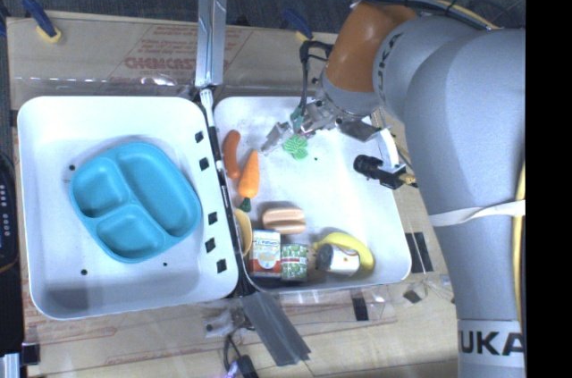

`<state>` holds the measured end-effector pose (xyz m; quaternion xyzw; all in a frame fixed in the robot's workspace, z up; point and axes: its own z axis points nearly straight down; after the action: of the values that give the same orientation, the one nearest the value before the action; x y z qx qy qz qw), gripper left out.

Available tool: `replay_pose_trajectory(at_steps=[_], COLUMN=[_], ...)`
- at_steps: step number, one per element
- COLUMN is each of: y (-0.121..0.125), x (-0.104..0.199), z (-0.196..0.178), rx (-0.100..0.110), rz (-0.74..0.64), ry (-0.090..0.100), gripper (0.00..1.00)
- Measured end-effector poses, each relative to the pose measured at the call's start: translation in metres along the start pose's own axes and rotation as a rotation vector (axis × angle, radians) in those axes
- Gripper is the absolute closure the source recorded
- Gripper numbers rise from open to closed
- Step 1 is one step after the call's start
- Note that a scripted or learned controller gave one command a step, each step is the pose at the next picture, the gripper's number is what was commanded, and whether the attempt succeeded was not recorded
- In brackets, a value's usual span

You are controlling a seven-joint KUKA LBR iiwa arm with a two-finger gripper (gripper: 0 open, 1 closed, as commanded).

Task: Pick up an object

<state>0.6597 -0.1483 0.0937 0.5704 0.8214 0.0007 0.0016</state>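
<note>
Cardboard bench (161, 54) reads faintly in red; jaws (298, 128) over green object (296, 146), openness indiscernible.

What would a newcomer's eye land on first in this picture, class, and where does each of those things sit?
The big grey arm with its orange band fills the right side, its gripper low over the right bin beside a small green object. Next comes the bright blue divided tray, alone in the left bin. Then the toy food along the right bin's left and near edges: two carrots, a hot dog and a banana.
</note>
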Motion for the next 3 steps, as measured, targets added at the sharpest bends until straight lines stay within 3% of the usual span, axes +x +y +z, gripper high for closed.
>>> replay_pose_trajectory(at_steps=[1,2,3], y=[-0.058,-0.056,-0.044], x=[0.047,0.046,0.039], z=[-0.001,-0.009,0.0], rx=[-0.002,-0.001,-0.002], rz=[0.187,0.182,0.013], ry=[-0.001,-0.003,-0.002], gripper=[0.0,1.0,1.0])
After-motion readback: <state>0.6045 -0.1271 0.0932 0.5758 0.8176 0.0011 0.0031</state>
